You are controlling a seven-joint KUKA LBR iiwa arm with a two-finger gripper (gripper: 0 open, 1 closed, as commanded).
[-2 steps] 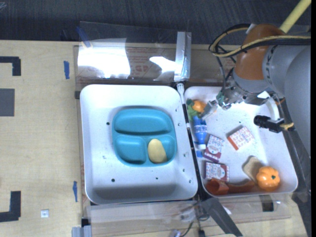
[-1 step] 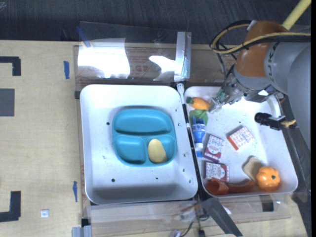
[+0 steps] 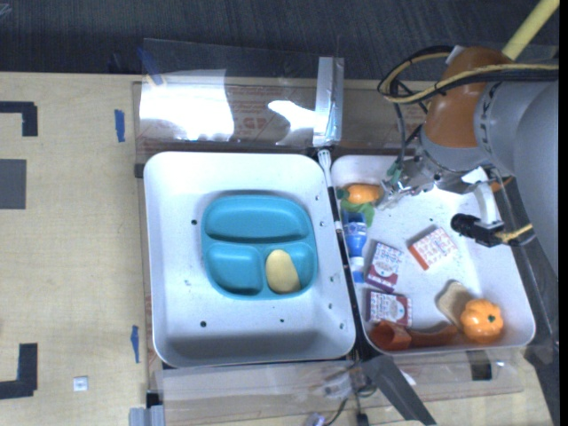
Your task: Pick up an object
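We see two shallow white plastic bins on the pale wooden tabletop (image 3: 71, 264). The left bin (image 3: 169, 185) holds a glossy teal divided plastic tray (image 3: 240, 224) with a smooth yellow egg-shaped piece (image 3: 282, 272) in its lower right compartment; bare white floor surrounds the tray on all sides. The right bin (image 3: 515, 300) is crowded: an orange-and-green round piece (image 3: 360, 193) near the upper left corner, a blue item (image 3: 356, 236) along the left wall, three flat red-and-white printed packets (image 3: 385, 265) (image 3: 432, 248) (image 3: 389, 308), a tan wedge (image 3: 452, 299) touching a small orange pumpkin-like piece (image 3: 483, 319), and a dark red curved piece (image 3: 404, 334) at the near wall. The end effector (image 3: 401, 182) sits low just beside the orange-and-green piece; we cannot tell whether it is released or clenched.
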